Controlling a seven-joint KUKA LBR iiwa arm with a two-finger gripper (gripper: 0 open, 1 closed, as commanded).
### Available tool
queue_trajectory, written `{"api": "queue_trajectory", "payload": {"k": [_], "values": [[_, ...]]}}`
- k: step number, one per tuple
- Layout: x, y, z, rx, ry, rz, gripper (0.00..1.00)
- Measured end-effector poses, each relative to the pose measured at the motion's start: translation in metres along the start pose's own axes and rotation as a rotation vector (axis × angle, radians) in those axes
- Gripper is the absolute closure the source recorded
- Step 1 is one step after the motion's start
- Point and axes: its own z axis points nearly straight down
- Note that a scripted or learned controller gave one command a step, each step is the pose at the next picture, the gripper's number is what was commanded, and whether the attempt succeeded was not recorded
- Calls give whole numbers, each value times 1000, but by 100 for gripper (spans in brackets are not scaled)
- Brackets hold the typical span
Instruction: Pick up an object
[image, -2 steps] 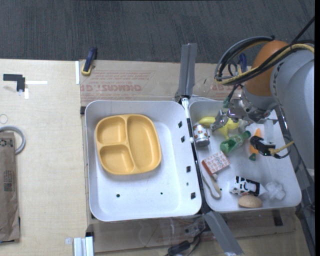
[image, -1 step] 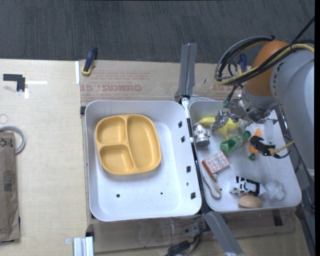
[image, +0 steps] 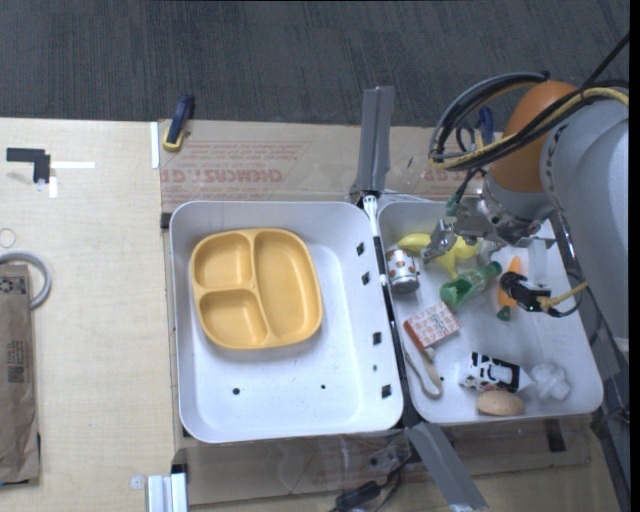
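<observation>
The cardboard sheet (image: 262, 160) bears mirrored, upside-down red print, seemingly "CHEMCAST"

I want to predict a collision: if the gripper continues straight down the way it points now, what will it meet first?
Probably the yellow banana-shaped toy lying right under the gripper in the right bin; depth is unclear from above.

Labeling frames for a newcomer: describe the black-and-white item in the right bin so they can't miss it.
Start at the right bin, the crowded one, and go to its near right corner. The black-and-white item lies there flat on the floor, just above a tan, bread-like oval and left of a clear crumpled piece. It alone has cow-like black patches on white.
</observation>
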Motion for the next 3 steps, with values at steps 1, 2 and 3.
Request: {"api": "queue_trajectory", "payload": {"k": [1,2,3], "values": [[0,0,0,0,0,0,0],[0,0,0,0,0,0,0],[0,0,0,0,0,0,0]]}}
